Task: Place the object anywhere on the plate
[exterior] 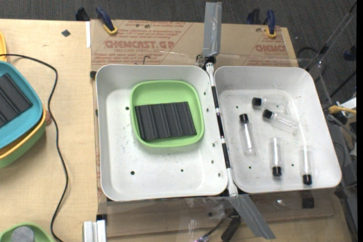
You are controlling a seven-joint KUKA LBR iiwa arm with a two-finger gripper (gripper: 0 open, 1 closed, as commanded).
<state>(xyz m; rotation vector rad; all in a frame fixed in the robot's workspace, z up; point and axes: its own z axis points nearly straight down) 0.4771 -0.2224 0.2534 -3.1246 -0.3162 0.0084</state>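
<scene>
A light wooden bench [45,65], seen from above, carries a sheet of printed brown cardboard [147,42] held at its far edge by two blue-and-yellow clamps, one on the left [105,20] and one on the right [270,24]. On the cardboard two shallow white bins sit side by side, touching along their inner walls. The left bin [113,167] holds a square, lime-green plate [165,89] with rounded corners, set toward the bin's far half; a dark grey ribbed mat [165,121] lies flat on the plate and covers most of its floor. The right bin [323,139] holds the task's objects: five slim, clear tubes with black caps, all lying on their sides and well apart from the plate. One tube [246,134] lies near the bin's left wall, cap toward the far side; a second [280,119] lies at a slant near the middle; a third [271,101], faint against the white floor, lies beyond it with its cap to the left; a fourth [275,156] and a fifth [306,162] lie toward the near right, caps pointing to the near edge. A strip of grey tape [212,28] stands above the bins' joint. At far left, a teal tray [17,105] rests beside a black cable [57,139]. Whether the claw is open or closed cannot be told.
</scene>
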